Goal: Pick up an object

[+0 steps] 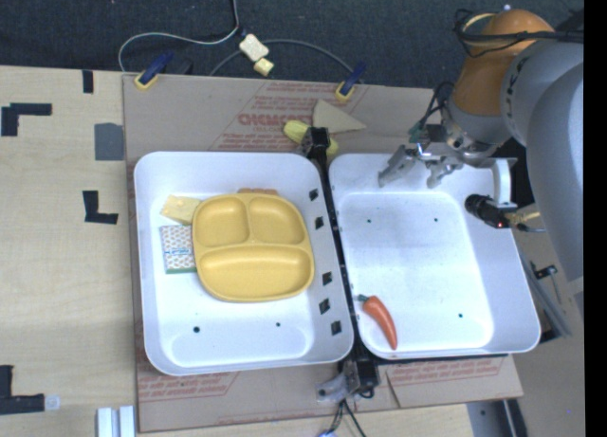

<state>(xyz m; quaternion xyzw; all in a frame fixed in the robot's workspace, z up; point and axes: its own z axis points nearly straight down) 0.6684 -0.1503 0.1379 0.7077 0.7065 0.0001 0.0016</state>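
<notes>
While the left bin (152, 236) at frame centre-left carries a yellow divided plate (253, 245) with a small patterned card (176, 247) and a pale wedge (178, 207) touching its left edge, the right bin (427, 236) holds only an orange carrot (381, 320) near its lower left corner. It looks light, stiff and smooth; taking it across the thick middle seems best. At upper right, the gripper (422, 165) hangs over the bin's far rim, fingers spread and holding nothing.

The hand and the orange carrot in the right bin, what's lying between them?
Nothing: in the camera view, only bare white floor of the right bin lies between the hand at its far edge and the carrot near its front left corner.
</notes>
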